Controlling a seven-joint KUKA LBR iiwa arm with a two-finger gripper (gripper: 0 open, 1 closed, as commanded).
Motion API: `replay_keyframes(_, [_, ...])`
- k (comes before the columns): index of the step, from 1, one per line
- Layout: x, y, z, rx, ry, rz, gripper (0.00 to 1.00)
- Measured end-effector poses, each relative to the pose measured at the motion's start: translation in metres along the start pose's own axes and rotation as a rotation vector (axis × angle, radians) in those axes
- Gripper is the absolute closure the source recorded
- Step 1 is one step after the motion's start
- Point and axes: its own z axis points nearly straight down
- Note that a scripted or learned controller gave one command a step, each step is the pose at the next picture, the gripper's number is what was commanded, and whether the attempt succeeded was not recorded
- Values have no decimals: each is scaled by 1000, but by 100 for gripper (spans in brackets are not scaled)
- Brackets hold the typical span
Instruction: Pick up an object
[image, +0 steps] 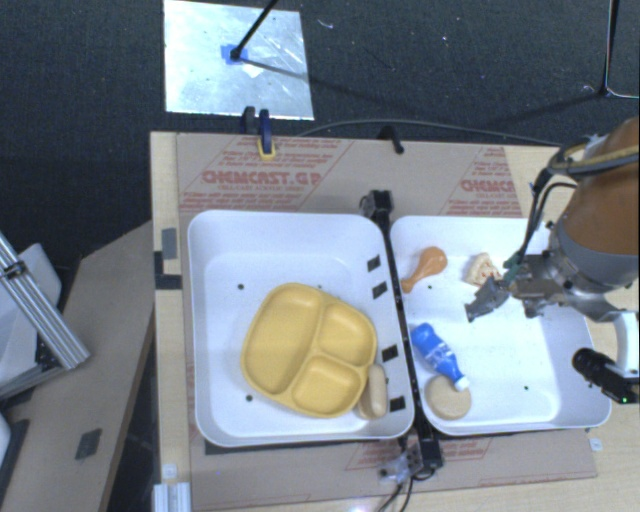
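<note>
The right bin holds a blue bottle with a white cap, a tan round cookie, an orange drumstick-shaped toy and a small pale pastry piece. My gripper hangs over the middle of this bin, to the right of the bottle and just below the pastry piece. Nothing shows between its dark fingers. The arm comes in from the right edge.
The left bin holds a yellow divided plate and a beige bread-like piece by the plate's lower right corner. A black divider with clips separates the bins. A metal sheet lies at the back.
</note>
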Motion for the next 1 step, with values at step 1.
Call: replay_keyframes(1, [0,2,-5,-12,-1,-2,0])
